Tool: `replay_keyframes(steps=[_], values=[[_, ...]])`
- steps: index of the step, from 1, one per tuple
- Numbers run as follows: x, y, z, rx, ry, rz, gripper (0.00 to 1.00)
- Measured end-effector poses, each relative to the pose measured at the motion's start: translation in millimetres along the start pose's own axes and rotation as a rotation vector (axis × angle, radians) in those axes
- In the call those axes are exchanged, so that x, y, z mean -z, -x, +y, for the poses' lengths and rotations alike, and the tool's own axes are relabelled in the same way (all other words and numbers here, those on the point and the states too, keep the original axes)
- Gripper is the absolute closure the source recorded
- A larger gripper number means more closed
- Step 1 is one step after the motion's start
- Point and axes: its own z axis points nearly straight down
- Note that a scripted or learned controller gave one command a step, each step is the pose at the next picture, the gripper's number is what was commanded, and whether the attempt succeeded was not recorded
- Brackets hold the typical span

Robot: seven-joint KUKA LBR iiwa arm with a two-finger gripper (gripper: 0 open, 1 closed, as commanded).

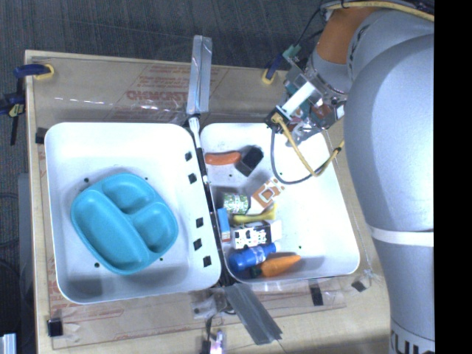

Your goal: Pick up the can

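Dark carpet surrounds a pale wooden table (88,80) that carries two shallow white bins side by side. In the left bin (66,142) sits a turquoise plastic divided tray (124,221), lying alone. The right bin (332,227) is crowded along its left side: an orange sausage-shaped toy (221,158) and a small black block (249,159) near the far edge, then a brown-and-white patterned carton (268,192), a yellow banana-like piece (254,216), a black-and-white printed box (256,235), a blue plastic bottle (247,258) and an orange carrot-shaped toy (280,264) toward the near edge.

The small green-and-white labelled can (236,203) lies on its side close to the bin's left wall, about midway between the far and near edges, touching or just beside the yellow piece.

The grey arm's gripper (289,124) hangs over the far right corner of that bin, trailing a yellow cable loop; I cannot tell from where I stand whether it is spread or drawn together, and nothing shows in it. The can lies well apart from it, toward the near-left.

I'd guess the can is light, stiff and smooth, likely to roll or slip. Gripping across its round body at the middle looks best, though the neighbours crowd one side and leave little room.
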Motion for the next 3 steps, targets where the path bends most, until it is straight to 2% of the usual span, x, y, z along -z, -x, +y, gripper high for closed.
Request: replay_keyframes(steps=[1,2,3], values=[[-46.7,30.6,-55.8,0.242,-0.003,-0.002,1.00],[-1.8,63.4,4.9,0.086,-0.001,-0.001,1.00],[-1.5,24.8,31.3,-0.012,0.000,0.001,1.00]])
